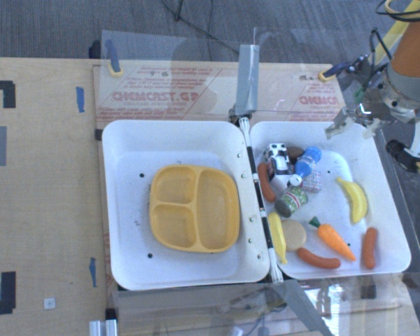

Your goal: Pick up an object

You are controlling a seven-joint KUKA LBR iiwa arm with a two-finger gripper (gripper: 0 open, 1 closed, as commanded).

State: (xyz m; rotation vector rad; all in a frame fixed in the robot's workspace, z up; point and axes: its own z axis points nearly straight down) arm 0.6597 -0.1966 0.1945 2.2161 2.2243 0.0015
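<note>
The right bin [395, 219] holds a jumble of toy food. A black-and-white toy cow [278, 156] and a blue bottle [307, 162] lie near its back. A green can [292, 201] lies near the middle, and a red sausage [266, 181] rests along the left wall. A yellow banana [355, 199], an orange carrot [332, 239] and two more sausages [318, 259] [369, 247] lie toward the front and right. My gripper [353, 127] hangs over the bin's back right corner, open, with nothing between its fingers.
The left bin [122, 187] holds a yellow divided plate [194, 207]. A metal post [248, 79] stands behind the seam between the bins. A yellow piece [276, 236] and a beige round piece [292, 234] lie at the right bin's front left.
</note>
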